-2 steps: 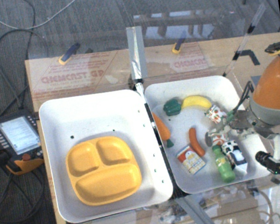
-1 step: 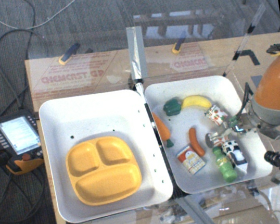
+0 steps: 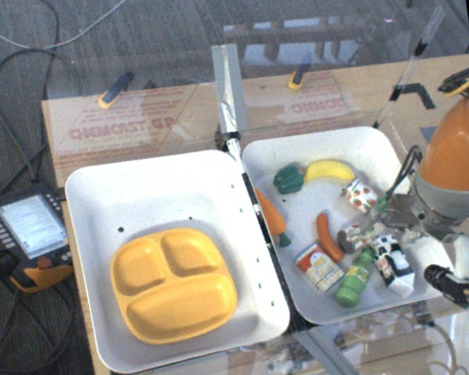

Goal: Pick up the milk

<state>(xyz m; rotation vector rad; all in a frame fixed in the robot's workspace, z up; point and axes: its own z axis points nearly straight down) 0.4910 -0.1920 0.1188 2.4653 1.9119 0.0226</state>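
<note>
The milk (image 3: 394,264) is a small white carton with black cow patches. It lies near the front right corner of the right bin (image 3: 316,144), beside a green bottle (image 3: 352,280). My gripper (image 3: 359,237) hangs low over the bin, just up and left of the milk, between a red sausage (image 3: 328,236) and the carton. The grey arm with its orange band (image 3: 457,157) reaches in from the right and hides the bin's right wall. Nothing can be made out between the gripper's tips.
The right bin also holds a green pepper (image 3: 287,179), a banana (image 3: 329,171), a strawberry-print cup (image 3: 359,196), a carrot (image 3: 272,214) and a red-and-white box (image 3: 319,268). A yellow divided plate (image 3: 175,284) lies in the left bin (image 3: 95,195). A pendant (image 3: 20,229) rests at far left.
</note>
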